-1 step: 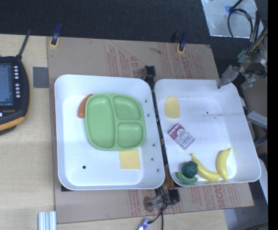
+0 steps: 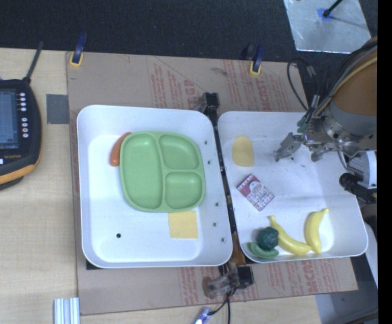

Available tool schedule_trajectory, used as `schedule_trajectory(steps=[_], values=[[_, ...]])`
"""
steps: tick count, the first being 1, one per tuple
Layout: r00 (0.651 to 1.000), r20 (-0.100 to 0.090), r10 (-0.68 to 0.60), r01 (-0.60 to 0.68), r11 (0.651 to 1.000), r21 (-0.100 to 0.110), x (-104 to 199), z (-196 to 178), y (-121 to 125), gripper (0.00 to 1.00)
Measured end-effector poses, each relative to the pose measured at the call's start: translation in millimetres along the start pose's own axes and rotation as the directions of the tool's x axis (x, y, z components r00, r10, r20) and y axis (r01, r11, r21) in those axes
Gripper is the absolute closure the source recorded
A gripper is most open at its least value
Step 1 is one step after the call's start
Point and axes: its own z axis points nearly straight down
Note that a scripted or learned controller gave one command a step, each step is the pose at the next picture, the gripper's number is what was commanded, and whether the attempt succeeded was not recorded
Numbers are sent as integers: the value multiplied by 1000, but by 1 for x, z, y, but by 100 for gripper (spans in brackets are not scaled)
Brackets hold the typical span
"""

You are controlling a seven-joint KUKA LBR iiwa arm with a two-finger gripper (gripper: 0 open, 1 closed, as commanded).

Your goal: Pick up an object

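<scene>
My gripper (image 2: 299, 151) hangs over the upper right part of the right bin (image 2: 345, 181), open, with nothing between its fingers. A pale yellow lump (image 2: 242, 150) lies to its left in the same bin. Below it lies a red and white packet (image 2: 255, 192). Along the front wall sit a banana (image 2: 290, 241), a second yellow curved fruit (image 2: 315, 228) and a dark green round item (image 2: 267, 239).
The left bin (image 2: 98, 201) holds a green divided plate (image 2: 162, 171), an orange item (image 2: 117, 149) tucked at the plate's left edge, and a flat yellow square (image 2: 183, 225). A tablet controller (image 2: 3, 130) lies on the bench at far left.
</scene>
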Motion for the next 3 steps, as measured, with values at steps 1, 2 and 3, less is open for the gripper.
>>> schedule_trajectory(steps=[1,2,3], values=[[1000,1,-2,2,1000,-3,22,18,-18,0],[1000,0,-3,3,1000,-1,70,69,-17,0],[1000,1,-1,1,1000,-6,50,39,30,0]])
